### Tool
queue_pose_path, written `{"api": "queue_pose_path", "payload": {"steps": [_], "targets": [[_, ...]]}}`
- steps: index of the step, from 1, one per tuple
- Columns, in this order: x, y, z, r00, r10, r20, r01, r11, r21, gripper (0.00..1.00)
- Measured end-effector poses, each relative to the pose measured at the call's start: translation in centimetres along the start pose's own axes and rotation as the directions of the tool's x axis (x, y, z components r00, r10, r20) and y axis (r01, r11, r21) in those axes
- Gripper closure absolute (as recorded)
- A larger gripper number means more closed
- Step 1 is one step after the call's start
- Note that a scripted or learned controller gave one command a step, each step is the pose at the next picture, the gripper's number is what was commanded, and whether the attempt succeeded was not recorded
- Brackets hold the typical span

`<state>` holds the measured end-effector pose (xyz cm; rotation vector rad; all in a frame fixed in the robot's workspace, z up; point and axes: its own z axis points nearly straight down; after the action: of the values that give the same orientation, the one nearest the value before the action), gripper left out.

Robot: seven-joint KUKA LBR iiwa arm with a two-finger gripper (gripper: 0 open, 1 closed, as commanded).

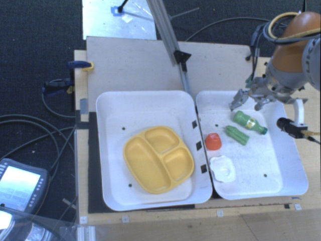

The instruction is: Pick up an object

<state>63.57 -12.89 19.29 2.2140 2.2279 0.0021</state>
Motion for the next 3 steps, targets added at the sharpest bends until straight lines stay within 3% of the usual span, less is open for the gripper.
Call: {"api": "queue_pose_path", "payload": {"steps": [1, 3], "targets": [[0.0, 0.0, 0.0, 1.0, 0.0, 0.0, 0.0, 1.0, 0.0, 0.0], [0.7, -0.4, 10.5, 1.0, 0.003, 0.0, -0.003, 1.0, 0.004, 0.0]]}}
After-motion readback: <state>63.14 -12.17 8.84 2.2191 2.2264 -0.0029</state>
